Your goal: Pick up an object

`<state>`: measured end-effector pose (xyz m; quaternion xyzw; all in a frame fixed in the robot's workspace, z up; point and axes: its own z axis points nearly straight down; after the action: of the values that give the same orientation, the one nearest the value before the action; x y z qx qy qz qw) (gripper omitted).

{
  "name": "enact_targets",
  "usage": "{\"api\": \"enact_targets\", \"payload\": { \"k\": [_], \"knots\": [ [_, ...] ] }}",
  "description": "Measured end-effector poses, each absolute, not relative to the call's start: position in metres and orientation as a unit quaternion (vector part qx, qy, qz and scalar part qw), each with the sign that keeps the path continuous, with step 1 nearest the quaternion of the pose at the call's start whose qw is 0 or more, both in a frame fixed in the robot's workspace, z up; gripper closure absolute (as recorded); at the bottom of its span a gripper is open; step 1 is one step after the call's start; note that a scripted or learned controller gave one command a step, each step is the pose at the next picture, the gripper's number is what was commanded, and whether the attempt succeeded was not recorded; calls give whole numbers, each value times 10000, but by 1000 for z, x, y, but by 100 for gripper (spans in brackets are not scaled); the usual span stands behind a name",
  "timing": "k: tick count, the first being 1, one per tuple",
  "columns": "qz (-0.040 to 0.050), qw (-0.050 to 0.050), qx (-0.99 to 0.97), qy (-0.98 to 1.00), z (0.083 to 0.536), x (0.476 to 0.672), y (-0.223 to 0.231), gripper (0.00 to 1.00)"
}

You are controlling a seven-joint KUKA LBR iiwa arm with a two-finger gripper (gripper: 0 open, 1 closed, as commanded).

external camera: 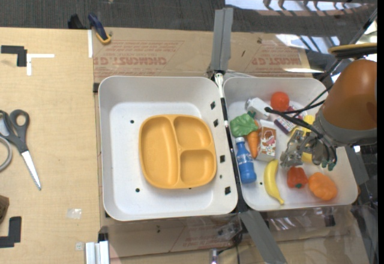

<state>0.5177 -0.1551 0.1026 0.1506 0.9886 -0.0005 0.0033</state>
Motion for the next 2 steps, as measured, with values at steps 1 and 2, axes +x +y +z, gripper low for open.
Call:
{"api": "enact_targets", "payload": {
  "k": [1,2],
  "knots": [
    [0,5,2328,9725,92,507,-110,100],
    [-4,19,2922,9563,213,516,-129,100]
  ]
}}
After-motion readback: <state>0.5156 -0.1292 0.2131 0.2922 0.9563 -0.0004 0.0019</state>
